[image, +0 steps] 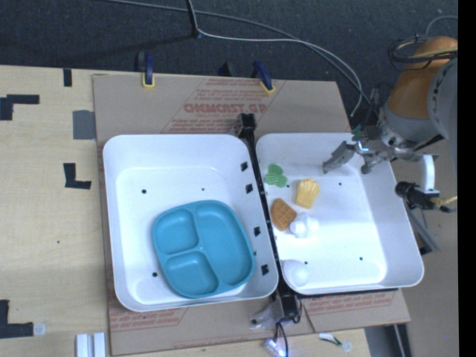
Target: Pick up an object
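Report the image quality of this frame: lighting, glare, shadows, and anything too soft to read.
Camera view: lighting is even and fairly bright; the right bin floor is nearly washed out, so the white pieces on it barely stand out; the blue tray casts a soft shadow in the left bin; the gripper is small and soft-edged, its outline hard to read; overall resolution is low.

Robot lab: clamped cardboard (223,106), taped bench (44,199), cables (245,32).

One fixed camera looks down at a slant on both white bins (119,199) from above.
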Robot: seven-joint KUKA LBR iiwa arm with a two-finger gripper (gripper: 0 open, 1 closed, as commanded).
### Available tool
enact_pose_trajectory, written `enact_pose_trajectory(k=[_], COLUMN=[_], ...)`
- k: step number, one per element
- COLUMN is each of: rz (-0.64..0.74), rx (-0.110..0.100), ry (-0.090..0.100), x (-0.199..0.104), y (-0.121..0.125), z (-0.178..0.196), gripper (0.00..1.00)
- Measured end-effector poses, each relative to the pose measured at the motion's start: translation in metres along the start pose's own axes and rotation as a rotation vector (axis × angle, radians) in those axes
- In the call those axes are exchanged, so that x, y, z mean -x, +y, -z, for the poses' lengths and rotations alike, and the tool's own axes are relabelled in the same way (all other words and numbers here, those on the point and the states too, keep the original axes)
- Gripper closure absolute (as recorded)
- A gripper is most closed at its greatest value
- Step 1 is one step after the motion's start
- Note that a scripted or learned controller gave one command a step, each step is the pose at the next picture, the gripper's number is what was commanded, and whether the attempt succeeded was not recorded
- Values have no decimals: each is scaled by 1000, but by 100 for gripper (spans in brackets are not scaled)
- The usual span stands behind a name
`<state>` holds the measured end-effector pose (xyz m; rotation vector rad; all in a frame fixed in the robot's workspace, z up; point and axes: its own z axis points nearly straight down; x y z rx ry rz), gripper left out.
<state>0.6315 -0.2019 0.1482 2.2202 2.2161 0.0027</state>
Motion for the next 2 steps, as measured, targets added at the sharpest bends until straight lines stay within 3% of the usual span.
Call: enact_pose_trajectory(k=[1, 2], rz=[3, 5], rx=[-7, 4], ry=[3, 1], x=[-39, -55], y=[-66, -40], z=[-64, 40], gripper=[0, 0])
